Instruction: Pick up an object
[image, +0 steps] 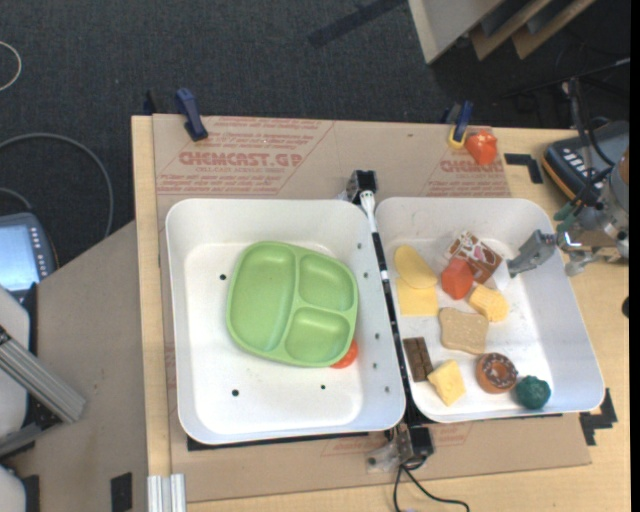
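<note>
gripper (530, 255) at right bin's (570, 330) right edge, above its floor | finger state: cannot tell | food pieces in right bin, red block (457, 279) left of gripper, apart

Green divided plate (292, 303); white bins (190, 330); brown doughnut (496, 372); yellow cheese (448, 382).
</note>
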